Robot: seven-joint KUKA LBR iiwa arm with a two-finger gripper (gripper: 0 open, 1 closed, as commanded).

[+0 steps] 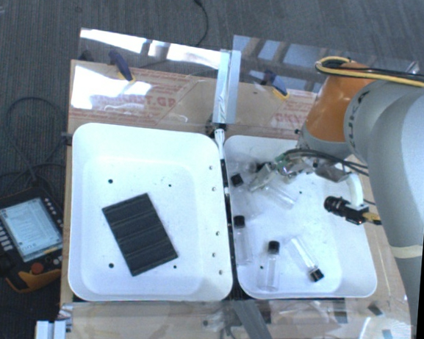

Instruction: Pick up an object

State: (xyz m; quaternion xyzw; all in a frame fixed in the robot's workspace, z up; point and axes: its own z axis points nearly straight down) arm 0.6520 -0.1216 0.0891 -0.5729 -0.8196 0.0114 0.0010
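Observation:
My gripper [264, 175] hangs low over the far left part of the right bin [358, 270], on the grey arm with the orange band [327, 112]. Several clear vials with black caps lie in that bin: one [235, 180] just left of the gripper, one [280, 198] right beneath it, one [240, 238] along the left wall, one [271, 265] near the front, and one [308, 259] tilted at the front right. A black ribbed rectangular pad [139, 233] lies flat in the left bin [96, 147].
The two bins meet at a ridge [225, 225] in the middle. A metal post [226, 85] stands behind the bins. A teach pendant [18, 233] lies on the floor to the left of the bench.

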